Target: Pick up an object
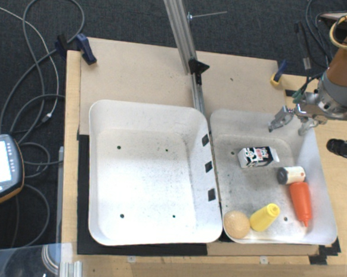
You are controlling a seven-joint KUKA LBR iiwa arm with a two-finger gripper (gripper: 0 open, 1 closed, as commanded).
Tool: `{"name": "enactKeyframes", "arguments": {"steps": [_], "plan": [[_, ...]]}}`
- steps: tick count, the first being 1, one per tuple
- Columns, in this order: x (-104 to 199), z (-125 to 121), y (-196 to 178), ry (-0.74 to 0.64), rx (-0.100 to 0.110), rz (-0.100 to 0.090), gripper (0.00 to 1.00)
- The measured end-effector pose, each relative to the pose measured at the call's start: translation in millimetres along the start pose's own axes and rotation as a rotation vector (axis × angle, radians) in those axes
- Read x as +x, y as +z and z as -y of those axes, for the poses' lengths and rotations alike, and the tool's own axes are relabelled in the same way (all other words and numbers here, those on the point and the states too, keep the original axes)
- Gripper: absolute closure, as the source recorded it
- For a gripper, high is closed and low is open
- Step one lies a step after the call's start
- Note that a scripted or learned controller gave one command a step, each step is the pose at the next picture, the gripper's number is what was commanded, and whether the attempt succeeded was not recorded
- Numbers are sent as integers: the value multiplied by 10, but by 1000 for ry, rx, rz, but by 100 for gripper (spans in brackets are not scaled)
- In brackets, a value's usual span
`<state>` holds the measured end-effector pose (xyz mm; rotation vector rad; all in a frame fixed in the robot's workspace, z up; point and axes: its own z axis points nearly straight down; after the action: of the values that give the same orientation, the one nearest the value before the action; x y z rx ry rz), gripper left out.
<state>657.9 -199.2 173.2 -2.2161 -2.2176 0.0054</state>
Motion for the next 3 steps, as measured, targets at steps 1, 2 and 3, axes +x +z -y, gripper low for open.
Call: {"name": "enactKeyframes", "arguments": {"steps": [1,2,3], "plan": [[85,-45,479,-2,-1,0,0],[80,-65,321,-3,-9,3,100],[79,-92,-342,-1,-17,5,100]]}}
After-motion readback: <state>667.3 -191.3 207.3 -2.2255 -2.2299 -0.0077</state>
